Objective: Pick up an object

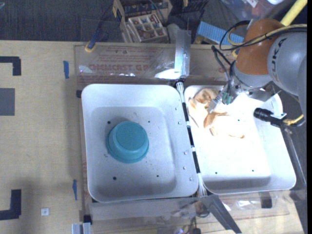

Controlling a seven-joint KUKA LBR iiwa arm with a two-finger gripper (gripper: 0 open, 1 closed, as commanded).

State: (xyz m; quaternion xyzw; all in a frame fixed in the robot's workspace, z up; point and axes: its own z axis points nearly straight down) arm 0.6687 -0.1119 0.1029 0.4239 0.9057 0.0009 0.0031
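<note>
A teal bowl (127, 141) lies upside down in the left bin (97, 101), left of its middle. The right bin (278, 179) is brightly lit; several pale orange, washed-out objects (204, 101) lie in its far left corner, and their shapes are hard to make out. My gripper (218, 103) hangs low over that corner, its fingers pointing down-left toward the orange pieces. The glare hides whether anything sits between the fingers.
A black cable end (265, 114) sticks out from the arm over the right bin's right side. The divider between the two bins (189, 135) runs just left of the gripper. Clutter and a clear plastic sheet (131, 65) lie behind the bins.
</note>
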